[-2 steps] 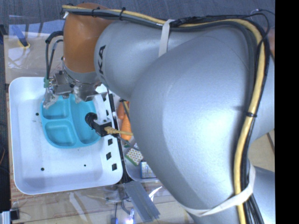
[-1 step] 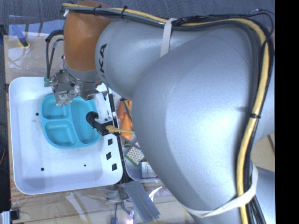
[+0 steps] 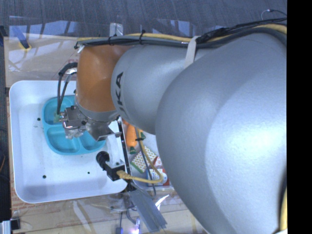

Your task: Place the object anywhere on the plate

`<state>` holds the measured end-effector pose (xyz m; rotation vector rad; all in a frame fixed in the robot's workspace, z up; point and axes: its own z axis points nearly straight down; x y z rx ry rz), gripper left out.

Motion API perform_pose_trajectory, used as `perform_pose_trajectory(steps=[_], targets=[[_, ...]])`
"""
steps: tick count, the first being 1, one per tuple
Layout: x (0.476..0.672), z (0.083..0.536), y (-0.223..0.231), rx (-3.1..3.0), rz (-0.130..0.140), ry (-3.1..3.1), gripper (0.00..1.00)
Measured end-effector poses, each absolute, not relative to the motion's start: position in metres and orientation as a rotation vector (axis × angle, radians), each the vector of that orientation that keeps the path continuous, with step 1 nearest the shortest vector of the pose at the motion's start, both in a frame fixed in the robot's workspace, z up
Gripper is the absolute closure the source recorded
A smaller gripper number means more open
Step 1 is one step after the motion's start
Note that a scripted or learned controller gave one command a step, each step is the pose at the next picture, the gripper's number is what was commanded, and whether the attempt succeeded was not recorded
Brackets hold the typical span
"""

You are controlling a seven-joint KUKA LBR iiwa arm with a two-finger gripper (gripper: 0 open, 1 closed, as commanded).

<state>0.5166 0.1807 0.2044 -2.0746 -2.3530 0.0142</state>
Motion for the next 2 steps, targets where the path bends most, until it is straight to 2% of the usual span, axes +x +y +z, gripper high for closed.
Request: perform_pose_trajectory(steps=[1,2], targets=[[0.517,0.204,0.18,-2.076,0.014,-2.352,0.0],[0.536,0.271,0.142,-2.025,0.01,-2.398,0.0]])
